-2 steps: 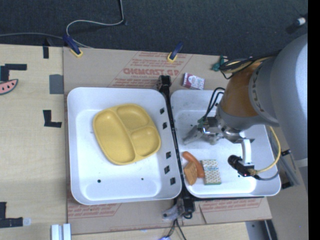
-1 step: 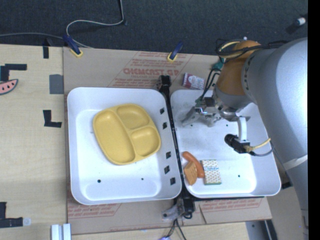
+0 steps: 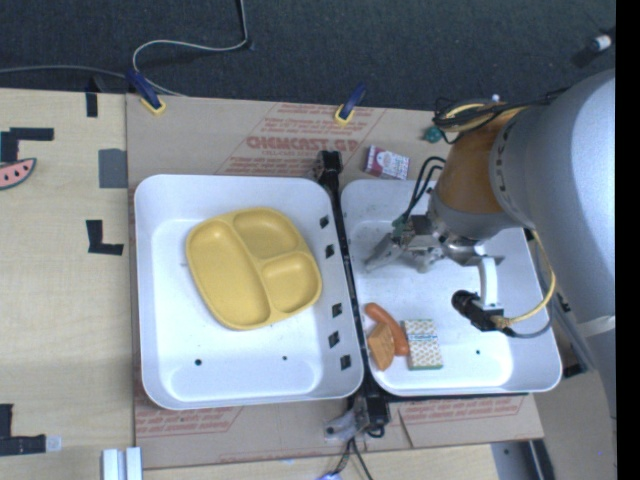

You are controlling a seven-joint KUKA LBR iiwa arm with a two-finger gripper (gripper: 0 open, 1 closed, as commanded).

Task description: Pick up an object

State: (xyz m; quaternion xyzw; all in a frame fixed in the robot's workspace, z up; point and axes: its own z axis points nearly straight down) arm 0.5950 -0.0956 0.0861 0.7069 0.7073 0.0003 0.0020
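From above, the gripper (image 3: 385,253) is hanging low in the right bin (image 3: 520,368), jaws released and grasping nothing. The orange toy (image 3: 383,333) and patterned packet (image 3: 423,344) are lying nearer. Approach is underway; next it needs shifting nearer, then clenching.

— What's under the bins from where you stand?

— A brown cardboard sheet (image 3: 290,143) with red print, pinned at its far edge by two yellow-and-blue clamps (image 3: 150,96). It lies on a pale wooden bench (image 3: 60,298) marked with black tape pieces (image 3: 100,238).

— And beyond the bench?

— Dark carpet (image 3: 400,28), with a thin cable (image 3: 190,46) looping across it.
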